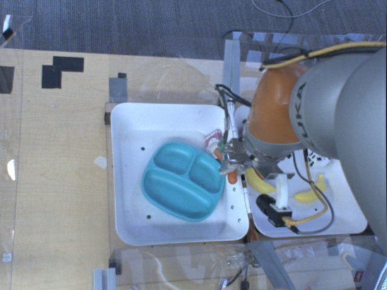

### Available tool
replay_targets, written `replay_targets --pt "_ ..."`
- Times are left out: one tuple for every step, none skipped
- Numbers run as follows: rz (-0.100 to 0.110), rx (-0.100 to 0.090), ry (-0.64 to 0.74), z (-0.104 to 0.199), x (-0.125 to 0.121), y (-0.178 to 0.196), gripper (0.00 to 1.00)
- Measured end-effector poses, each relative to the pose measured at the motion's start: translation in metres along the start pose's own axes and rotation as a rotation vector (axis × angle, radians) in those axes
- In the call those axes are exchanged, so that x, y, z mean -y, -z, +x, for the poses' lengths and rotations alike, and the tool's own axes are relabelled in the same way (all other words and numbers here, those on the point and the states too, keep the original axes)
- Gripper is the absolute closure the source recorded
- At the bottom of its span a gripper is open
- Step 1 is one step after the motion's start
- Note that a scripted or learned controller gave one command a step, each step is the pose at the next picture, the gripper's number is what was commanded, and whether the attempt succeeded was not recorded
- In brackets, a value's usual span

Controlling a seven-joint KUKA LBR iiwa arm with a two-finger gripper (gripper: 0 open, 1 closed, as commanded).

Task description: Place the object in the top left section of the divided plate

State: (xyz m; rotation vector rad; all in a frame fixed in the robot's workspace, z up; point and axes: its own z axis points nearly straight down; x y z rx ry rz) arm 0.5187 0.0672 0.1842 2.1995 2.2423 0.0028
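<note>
I've got the arm's wrist over the seam between the two bins, claw (230, 162) sitting at the right edge of the blue divided plate (183, 188) in the left bin (124, 162). Can't tell the claw's state from here. Something small and orange (231, 176) shows right under it, just off the plate's right rim; I reckon that's the object, unconfirmed. Looks like transport step. Next move: shift left toward the plate's top left section (172, 159), then lower and let go

Smooth, seemingly plastic teal plate (181, 183); glossy white bin (130, 162); wooden bench (54, 162).
</note>
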Motion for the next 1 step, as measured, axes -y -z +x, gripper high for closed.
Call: replay_targets --pt "0.000 0.000 -0.001 -0.0004 -0.0001 0.0001 0.00"
